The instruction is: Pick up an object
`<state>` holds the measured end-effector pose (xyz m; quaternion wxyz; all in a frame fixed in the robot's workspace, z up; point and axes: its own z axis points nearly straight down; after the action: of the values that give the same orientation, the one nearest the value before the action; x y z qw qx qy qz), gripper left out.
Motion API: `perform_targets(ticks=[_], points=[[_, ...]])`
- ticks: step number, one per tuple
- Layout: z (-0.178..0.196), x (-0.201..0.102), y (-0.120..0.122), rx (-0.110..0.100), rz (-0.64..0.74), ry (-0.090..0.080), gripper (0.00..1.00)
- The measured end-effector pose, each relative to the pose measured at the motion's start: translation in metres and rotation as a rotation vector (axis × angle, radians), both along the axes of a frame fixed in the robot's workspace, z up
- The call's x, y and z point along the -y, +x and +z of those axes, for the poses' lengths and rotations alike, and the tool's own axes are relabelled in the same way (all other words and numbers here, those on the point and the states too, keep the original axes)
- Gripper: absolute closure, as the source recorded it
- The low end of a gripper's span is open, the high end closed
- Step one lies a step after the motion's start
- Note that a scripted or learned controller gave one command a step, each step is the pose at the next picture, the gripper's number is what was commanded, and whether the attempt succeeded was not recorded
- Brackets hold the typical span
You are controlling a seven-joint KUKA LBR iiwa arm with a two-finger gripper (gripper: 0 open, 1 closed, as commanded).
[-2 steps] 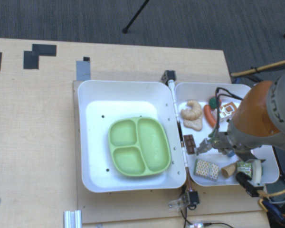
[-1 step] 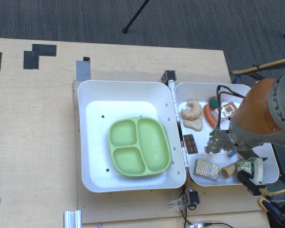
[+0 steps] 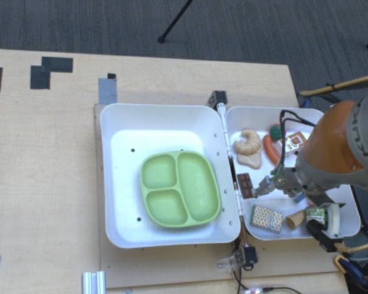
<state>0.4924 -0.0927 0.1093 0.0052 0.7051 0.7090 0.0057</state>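
wood bench [image 3: 43, 164] | grey carpet [image 3: 110, 11] | two white bins [image 3: 107, 164] | green tray [image 3: 181, 188]

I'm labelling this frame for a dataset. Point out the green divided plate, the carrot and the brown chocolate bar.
green divided plate [image 3: 199, 182]: camera view, floor of its long compartment.
carrot [image 3: 271, 150]: camera view, middle of its orange body.
brown chocolate bar [image 3: 245, 185]: camera view, centre of its top face.
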Motion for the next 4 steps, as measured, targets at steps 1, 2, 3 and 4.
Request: perform_targets(ticks=[1,2,3,4], points=[[-0.023,-0.006,-0.004,-0.01,-0.004,-0.002,0.0],[-0.012,-0.006,-0.002,-0.005,-0.003,-0.001,1.0],[0.097,-0.062,0.009,-0.012,0.0,0.0,1.0],[0.096,-0.061,0.008,-0.013,0.0,0.0,0.0]])
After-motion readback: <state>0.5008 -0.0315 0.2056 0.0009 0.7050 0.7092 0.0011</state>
